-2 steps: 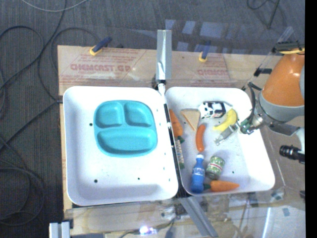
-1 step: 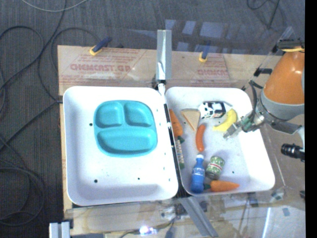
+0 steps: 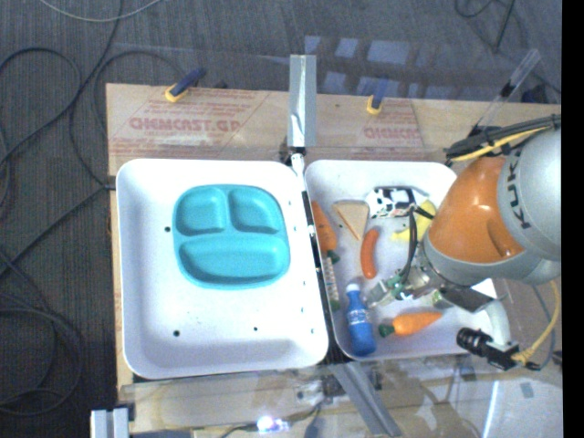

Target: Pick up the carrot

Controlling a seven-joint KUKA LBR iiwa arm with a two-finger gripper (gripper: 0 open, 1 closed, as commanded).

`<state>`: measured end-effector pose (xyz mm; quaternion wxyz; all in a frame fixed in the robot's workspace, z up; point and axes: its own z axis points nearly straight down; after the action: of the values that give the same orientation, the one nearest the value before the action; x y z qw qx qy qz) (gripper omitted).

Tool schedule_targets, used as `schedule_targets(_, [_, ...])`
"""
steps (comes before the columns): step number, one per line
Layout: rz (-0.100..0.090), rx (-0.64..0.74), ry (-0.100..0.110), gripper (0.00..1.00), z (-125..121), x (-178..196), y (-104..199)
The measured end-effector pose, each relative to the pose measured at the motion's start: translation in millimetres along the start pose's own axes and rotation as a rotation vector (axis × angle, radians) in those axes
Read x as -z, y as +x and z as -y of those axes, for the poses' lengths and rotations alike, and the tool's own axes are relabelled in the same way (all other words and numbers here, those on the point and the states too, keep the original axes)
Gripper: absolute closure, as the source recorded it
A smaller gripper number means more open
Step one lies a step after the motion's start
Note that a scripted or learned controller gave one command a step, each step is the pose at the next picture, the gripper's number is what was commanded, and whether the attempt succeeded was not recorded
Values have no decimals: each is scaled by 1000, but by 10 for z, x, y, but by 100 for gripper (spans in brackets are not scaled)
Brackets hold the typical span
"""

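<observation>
1. Lying near the front wall of the right bin (image 3: pixel 321 336), the carrot (image 3: pixel 418 321) is a short, smooth orange taper with a bit of green at its left tip. It rests flat on the bin floor, so it has not been lifted.
2. Just to the carrot's left is a blue bottle (image 3: pixel 359 322), glossy plastic with a pale cap, pointing away from the camera.
3. A little farther back and just above the carrot hangs the gripper (image 3: pixel 399 287), a cluster of dark metal and wiring under the arm's (image 3: pixel 474 231) rounded orange band. It is too tangled and too small to read, so I cannot tell whether it is wide or narrow. Nothing shows in its grasp.
4. By my judgement the approach is largely made. What remains is the final drop onto the carrot, the grip and the lift.
5. Deeper in the bin are a slim red-orange pepper-like piece (image 3: pixel 369 252), a tan wedge (image 3: pixel 351 217), and a long orange piece (image 3: pixel 321 226) against the left wall. It could be mistaken for the target.
6. At the far wall sit a black-and-white toy (image 3: pixel 392 201) and something yellow (image 3: pixel 422 213), partly hidden by the arm.
7. The left bin (image 3: pixel 137 263) holds a matte teal divided tray (image 3: pixel 233 235) with rounded compartments.
8. Farthest back, the brown board (image 3: pixel 201 121) carries printed lettering and two yellow clamps (image 3: pixel 182 84).
</observation>
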<state>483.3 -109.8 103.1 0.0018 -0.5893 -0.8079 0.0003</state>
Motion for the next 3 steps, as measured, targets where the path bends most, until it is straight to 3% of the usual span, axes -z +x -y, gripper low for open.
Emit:
schedule_targets(1, [5,-54,0,100,-863,805,-88])
schedule_targets(2, [5,-54,1,0,-861,805,-89])
schedule_targets(3, [3,-75,2,0,77,409,-464])
